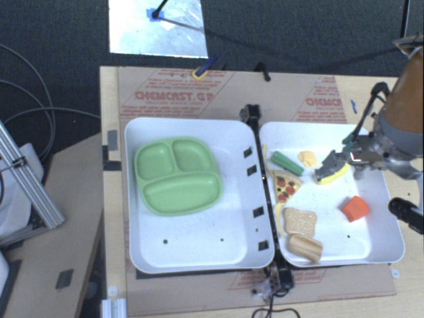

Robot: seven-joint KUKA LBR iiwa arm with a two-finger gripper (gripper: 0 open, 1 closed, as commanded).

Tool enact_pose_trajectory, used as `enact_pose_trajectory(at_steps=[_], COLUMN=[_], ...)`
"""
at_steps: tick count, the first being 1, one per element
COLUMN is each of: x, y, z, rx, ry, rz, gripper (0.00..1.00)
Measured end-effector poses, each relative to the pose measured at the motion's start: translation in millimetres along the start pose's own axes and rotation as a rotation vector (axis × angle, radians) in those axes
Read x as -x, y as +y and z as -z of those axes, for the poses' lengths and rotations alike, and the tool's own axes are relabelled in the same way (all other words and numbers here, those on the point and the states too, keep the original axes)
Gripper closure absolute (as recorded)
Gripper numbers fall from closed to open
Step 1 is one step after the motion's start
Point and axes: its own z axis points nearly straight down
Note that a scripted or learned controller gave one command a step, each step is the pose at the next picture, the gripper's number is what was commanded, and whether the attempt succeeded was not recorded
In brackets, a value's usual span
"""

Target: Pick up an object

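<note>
While the jaws (329,172) sit low in the right bin (381,240), they look pressed onto a yellow piece (338,172) at its upper middle, dark tips at the piece's left end with yellow showing between and beside them; grip depth can't be judged from this angle. My read: the pick is at the clamp stage, lift not yet done. Risks: the hold looks off-centre, near one end of the yellow piece, so it could swing or slip out as the arm (404,121) rises; a shallow pinch would do the same. The small yellow chip (307,158) lies just beside the tips to the left and the green block (286,162) a little further left, so a sideways drag could nudge either one. The orange block (356,208) below is apart and probably safe. Count, right bin: one yellow piece in the jaws, one yellow chip, one green block, one pizza slice (286,187), one toast slice (300,221), one bun-like roll (305,246), one orange block, seven items. Left bin (192,254): one green divided plate (177,175) with three compartments. Two white bins, side by side on the counter (172,91), touching along the middle divider.
</note>
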Motion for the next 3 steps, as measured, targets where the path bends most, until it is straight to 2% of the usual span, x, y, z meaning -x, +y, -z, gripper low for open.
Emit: enact_pose_trajectory(at_steps=[1, 2, 3], x=[-3.6, -3.5, -3.3], y=[17.0, 64.5, 63.5], z=[-180.2, -181.2, -170.1], rx=[-0.013, 0.005, 0.006], ry=[0.002, -0.001, 0.0], rz=[-0.001, 0.002, 0.0], gripper=[0.0, 0.0, 1.0])
